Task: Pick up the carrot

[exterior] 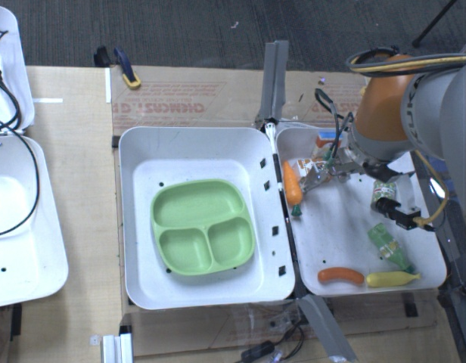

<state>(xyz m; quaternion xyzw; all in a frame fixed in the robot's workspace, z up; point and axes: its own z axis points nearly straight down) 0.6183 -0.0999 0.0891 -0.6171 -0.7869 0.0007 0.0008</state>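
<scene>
The carrot (292, 184), a smooth orange taper with a green stub, is lying against the left wall of the right bin (346, 233), just right of frame centre. The metal hand (318, 172) is hovering just beside it, right of its upper end; whether it is spread or pressed together, I cannot tell. A glossy green divided tray (203, 225) is sitting in the left bin (142, 203).

Faint reddish upside-down print on the cardboard sheet (189, 97) defies reading.

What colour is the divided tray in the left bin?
Light green, seen clearly in the camera view: the divided tray.
</scene>
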